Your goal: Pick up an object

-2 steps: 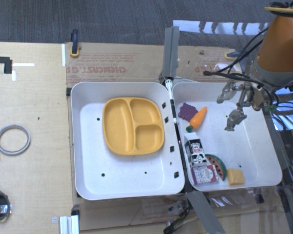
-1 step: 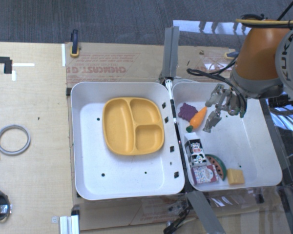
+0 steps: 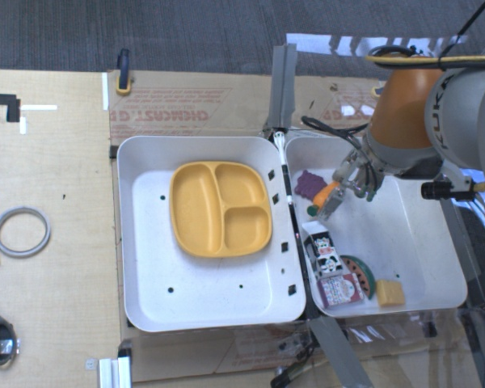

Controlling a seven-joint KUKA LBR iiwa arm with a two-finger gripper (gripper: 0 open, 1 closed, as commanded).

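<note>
- Nearest the camera, at the lower edge of the right bin (image 3: 436, 249), lie a watermelon slice (image 3: 362, 272), a yellow block (image 3: 390, 293) just beside it, and a printed packet (image 3: 333, 285) with a black-and-white carton (image 3: 323, 249) above it.
- Farther back in that bin sits a purple object (image 3: 309, 184), close to the dividing wall.
- Beside the purple object, the claw (image 3: 333, 197) is pressed together on an orange carrot (image 3: 325, 194) with a green end; the carrot sits between its fingers, above the bin floor.
- Grey arm (image 3: 461, 120) with its orange band reaches in from the right.
- Left bin (image 3: 145, 297) holds a yellow divided plate (image 3: 221, 208).
- On the tabletop (image 3: 56, 297) to the left lies a grey ring (image 3: 20, 231).
</note>
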